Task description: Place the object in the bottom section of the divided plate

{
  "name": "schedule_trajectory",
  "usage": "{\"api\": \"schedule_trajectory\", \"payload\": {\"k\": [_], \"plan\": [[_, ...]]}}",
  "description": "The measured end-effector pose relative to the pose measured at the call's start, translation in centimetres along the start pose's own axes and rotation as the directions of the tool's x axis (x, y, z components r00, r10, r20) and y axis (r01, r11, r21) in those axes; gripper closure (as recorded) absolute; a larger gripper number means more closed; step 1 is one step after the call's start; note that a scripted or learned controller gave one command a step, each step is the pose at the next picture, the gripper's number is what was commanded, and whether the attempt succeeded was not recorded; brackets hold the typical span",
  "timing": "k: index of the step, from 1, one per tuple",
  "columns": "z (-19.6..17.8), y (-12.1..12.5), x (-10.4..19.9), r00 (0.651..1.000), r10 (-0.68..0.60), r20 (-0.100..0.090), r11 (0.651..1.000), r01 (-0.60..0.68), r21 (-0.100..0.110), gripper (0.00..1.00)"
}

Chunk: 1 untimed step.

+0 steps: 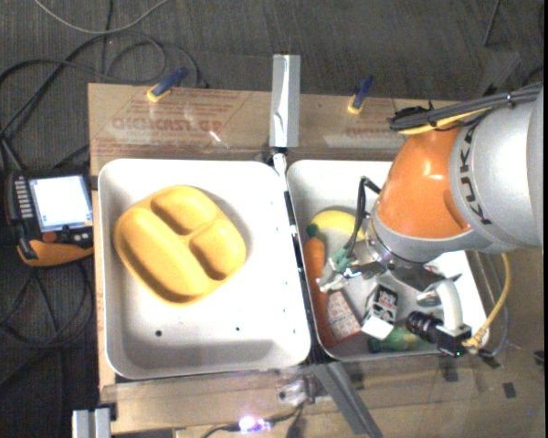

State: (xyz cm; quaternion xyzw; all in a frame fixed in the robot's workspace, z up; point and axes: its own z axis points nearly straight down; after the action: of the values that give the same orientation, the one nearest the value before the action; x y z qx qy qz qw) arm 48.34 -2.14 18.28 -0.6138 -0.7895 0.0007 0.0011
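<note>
A yellow divided plate (180,242) lies in the left bin (128,354), tilted, with three hollows. The arm hangs over the right bin (301,199), and its orange band hides much of that bin's middle. My gripper (381,306) is low in the right bin, among the objects near the front wall. An orange carrot (315,255) lies along that bin's left wall, with a yellow rounded item (333,224) behind it. A red-brown packet (341,315) and a green item (397,338) lie close by the gripper. I cannot tell whether anything is held.
A metal post (284,99) stands behind the wall between the bins. Blue clamps (167,82) hold the board at the back. A teach pendant (59,206) and cables lie on the floor to the left. A yellow cable (495,313) loops beside the wrist.
</note>
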Motion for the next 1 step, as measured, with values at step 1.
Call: {"api": "schedule_trajectory", "payload": {"k": [1], "plan": [[-9.09,2.61,10.03,0.989,-0.149,0.003,0.989,0.149,-0.001,1.0]]}}
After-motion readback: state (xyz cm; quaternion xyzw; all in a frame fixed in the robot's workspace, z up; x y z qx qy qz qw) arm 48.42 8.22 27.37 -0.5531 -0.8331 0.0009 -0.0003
